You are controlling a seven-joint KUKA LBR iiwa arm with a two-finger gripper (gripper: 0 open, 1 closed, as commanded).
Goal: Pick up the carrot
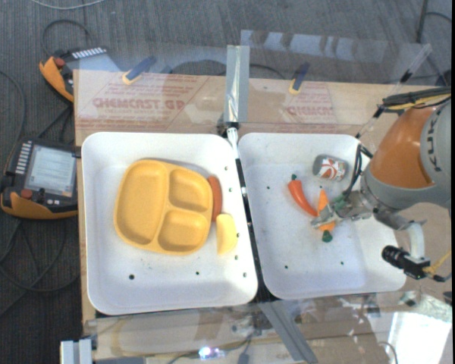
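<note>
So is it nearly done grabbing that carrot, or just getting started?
Early to midway, by the look of it. Done: the arm has reached into the right bin, and its tool is down beside the carrot. In hand: closing in on the carrot; I cannot tell whether it is gripped. Left: a clear grip and a lift, since the carrot lies on the bin floor.

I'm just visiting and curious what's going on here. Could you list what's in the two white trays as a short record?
left bin: yellow divided tray, a sausage and a pale yellow piece along its right side
right bin: orange pepper, carrot, small red-and-white can
gripper: low in the right bin, beside the carrot
carrot held: cannot tell
</note>
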